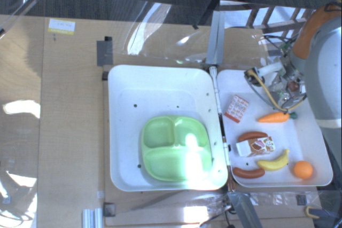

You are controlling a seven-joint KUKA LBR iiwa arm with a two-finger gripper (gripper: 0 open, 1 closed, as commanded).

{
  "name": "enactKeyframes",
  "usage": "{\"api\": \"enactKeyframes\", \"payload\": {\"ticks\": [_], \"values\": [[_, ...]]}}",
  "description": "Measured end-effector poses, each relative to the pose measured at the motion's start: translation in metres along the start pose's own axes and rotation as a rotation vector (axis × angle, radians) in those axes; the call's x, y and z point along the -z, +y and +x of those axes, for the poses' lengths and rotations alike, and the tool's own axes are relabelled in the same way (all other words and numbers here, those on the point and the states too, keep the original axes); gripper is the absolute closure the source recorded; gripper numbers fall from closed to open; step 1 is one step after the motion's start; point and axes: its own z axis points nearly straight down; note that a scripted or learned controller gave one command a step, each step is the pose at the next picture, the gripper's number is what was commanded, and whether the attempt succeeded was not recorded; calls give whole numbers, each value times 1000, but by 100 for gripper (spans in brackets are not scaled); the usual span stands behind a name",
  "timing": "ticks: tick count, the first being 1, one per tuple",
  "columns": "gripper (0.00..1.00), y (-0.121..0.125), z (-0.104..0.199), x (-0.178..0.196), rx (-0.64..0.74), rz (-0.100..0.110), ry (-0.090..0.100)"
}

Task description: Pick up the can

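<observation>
The can (pixel 256 146), white with a red and brown label, lies on its side in the middle of the right bin (pixel 227 78). It rests between a red sausage (pixel 251 136) behind it and a banana (pixel 274 161) in front. My gripper (pixel 289 94) hangs over the back right part of that bin, just above an orange carrot (pixel 272 118). It is well behind and to the right of the can, apart from it. Cables hide much of the gripper.
The right bin also holds a red and white carton (pixel 236 108), an orange (pixel 303 170) and a second sausage (pixel 248 172). A green divided tray (pixel 173 155) lies in the left bin (pixel 123 115). A metal divider (pixel 218 109) separates the bins.
</observation>
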Motion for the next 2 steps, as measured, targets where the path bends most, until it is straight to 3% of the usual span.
{"api": "enactKeyframes", "payload": {"ticks": [1,2], "values": [[100,-66,-35,132,-13,-1,5],[100,-48,9,276,219,-6,8]]}}
